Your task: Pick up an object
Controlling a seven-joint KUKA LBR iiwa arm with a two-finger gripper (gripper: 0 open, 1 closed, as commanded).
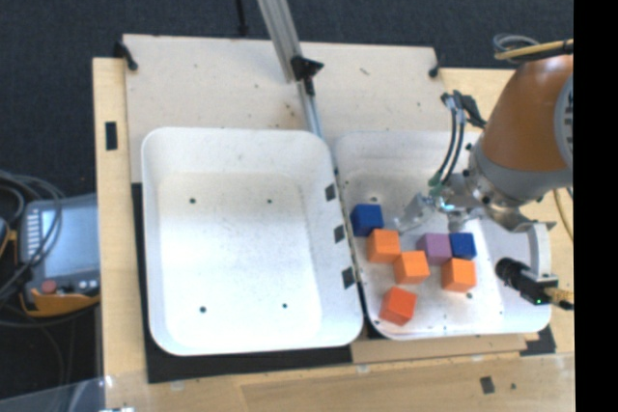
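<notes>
The left bin (241, 236) is sitting on the table (111, 207) with nothing in it that bears on the pick. Just right of it, the right bin (386, 154) is holding all the candidates: a blue cube (366, 218) nearest the divider, an orange cube (384, 245) touching its lower corner, another orange cube (412, 266) below that, and a red-orange cube (398, 305) near the front rim. Further right, a purple cube (437, 247) is lying against a second blue cube (463, 245), with one more orange cube (459, 274) just under them.

The end effector (436, 205) is hovering just above and behind the purple cube, under the arm's (526, 130) grey and orange wrist. How far it is opened I cannot tell, and nothing is visibly caught in it. The task seems to be in its approach stage; the next move likely calls for descending onto a single cube, which looks tricky given how tightly they are clustering.
</notes>
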